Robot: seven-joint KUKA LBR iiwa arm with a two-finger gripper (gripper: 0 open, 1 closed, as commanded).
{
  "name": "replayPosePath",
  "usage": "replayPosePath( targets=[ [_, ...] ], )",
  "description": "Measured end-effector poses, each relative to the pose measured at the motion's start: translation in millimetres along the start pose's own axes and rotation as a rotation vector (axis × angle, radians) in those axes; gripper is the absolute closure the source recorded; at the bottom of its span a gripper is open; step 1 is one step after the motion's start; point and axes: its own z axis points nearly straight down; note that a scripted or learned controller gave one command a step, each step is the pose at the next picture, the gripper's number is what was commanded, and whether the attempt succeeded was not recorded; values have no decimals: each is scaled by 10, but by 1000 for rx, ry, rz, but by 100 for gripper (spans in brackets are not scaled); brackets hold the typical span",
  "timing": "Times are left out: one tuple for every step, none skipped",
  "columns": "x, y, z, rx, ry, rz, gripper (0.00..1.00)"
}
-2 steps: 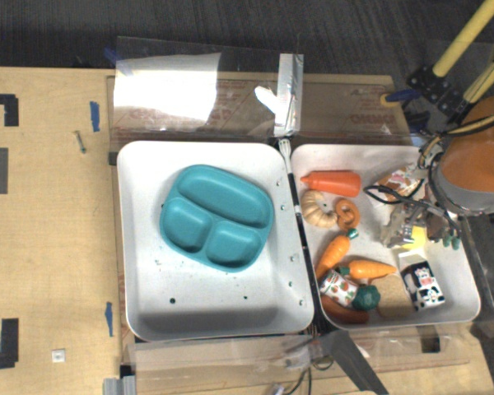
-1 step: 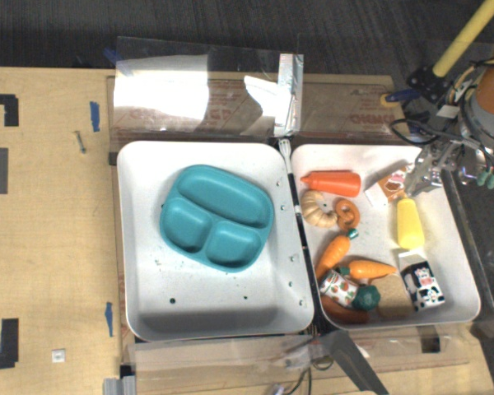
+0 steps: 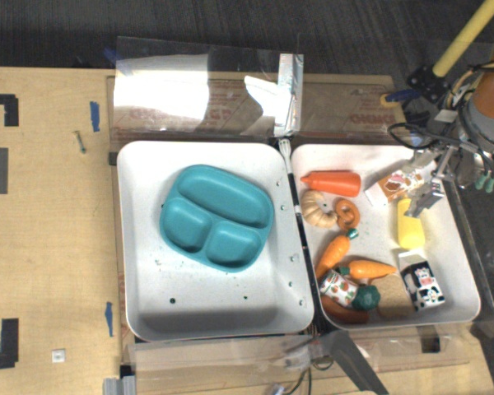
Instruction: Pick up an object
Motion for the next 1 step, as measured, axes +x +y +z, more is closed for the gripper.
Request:
replayPosePath(
  targets=[
    [-295,-230,1113,0,-7,-75,0]
  ],
)
